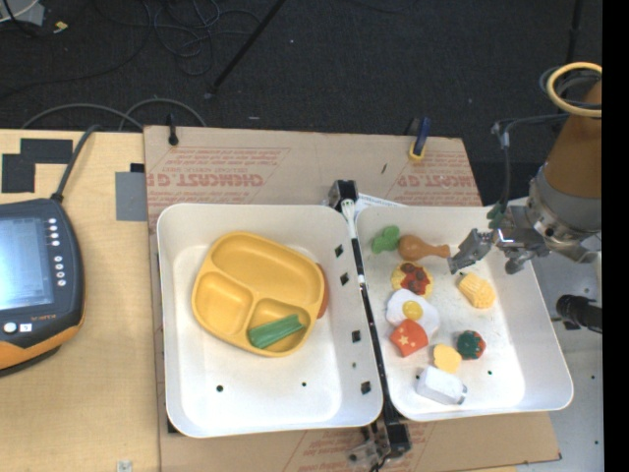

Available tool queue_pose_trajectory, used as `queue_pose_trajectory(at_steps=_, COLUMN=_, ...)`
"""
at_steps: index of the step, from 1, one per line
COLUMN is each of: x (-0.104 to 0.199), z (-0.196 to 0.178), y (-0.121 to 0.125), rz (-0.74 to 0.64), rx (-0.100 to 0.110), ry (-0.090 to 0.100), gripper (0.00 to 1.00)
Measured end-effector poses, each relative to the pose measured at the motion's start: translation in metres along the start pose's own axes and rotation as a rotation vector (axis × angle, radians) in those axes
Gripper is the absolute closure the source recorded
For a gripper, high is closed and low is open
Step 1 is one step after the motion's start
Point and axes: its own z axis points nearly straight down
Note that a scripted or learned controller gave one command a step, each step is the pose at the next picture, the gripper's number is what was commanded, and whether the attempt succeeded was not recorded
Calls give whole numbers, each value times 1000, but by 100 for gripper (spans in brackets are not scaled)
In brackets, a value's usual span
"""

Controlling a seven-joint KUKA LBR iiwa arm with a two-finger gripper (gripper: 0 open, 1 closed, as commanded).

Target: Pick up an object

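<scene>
The right bin [550, 362] holds several toy foods. Among them are a green piece [385, 237], a brown drumstick [423, 249], a yellow corn piece [477, 290], a fried egg [411, 310], a red piece [409, 338] and a white object [439, 385]. My gripper [494, 255] hangs over the bin's upper right part, just above the corn and right of the drumstick. Its two dark fingers stand apart, open, with nothing between them.
The left bin [187, 382] carries a yellow divided plate [246, 283] with a green bean [276, 330] in one compartment. A dark divider [359, 303] separates the bins. A teach pendant [34, 273] lies on the bench at far left.
</scene>
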Motion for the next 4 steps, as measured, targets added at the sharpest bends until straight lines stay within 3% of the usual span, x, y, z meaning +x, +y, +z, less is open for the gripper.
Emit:
queue_pose_trajectory(at_steps=1, x=0, z=-7, y=0, rz=-1, rx=7, ry=2, gripper=100)
queue_pose_trajectory(at_steps=2, x=72, z=44, y=-25, rz=-4, rx=9, ry=5, gripper=100)
queue_pose_trajectory(at_steps=3, x=137, z=26, y=-56, rz=-4, rx=4, ry=3, gripper=100)
queue_pose_trajectory(at_steps=4, x=236, z=-75, y=-83, rz=-12, rx=-7, ry=3, gripper=100)
